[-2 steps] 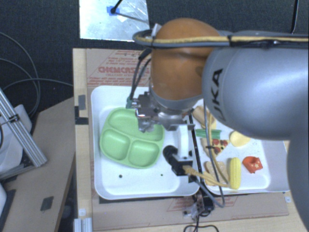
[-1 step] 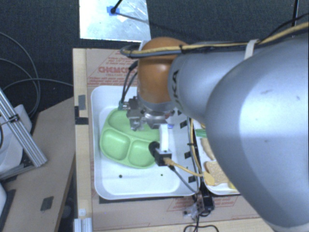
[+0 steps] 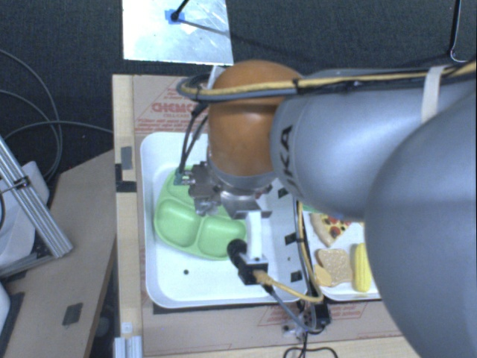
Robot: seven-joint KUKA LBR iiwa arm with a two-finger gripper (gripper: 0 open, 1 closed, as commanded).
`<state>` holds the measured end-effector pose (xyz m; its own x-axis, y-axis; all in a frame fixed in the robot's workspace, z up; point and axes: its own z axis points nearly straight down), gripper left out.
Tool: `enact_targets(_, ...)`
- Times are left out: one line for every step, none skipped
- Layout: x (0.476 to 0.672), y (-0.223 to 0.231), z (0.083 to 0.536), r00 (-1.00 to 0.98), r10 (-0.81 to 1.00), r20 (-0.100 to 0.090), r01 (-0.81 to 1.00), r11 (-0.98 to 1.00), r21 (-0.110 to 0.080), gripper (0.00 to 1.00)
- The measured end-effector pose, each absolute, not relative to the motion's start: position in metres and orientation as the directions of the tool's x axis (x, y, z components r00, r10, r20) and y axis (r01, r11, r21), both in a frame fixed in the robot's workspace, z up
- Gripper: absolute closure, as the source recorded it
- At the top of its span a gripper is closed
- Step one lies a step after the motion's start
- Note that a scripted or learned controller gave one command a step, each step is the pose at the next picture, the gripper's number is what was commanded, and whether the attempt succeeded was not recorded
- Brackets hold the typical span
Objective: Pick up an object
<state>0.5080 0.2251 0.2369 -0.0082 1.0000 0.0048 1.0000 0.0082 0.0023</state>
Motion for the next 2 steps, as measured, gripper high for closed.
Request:
enact_targets(0.572,0.233,0.133,-0.001,1.0,-0.003,1.0,0.001,-0.004,1.0)
enact_targets(0.671,0.214,0.087,-0.002,1.0,0.005,1.0,0.002,0.006,1.0)
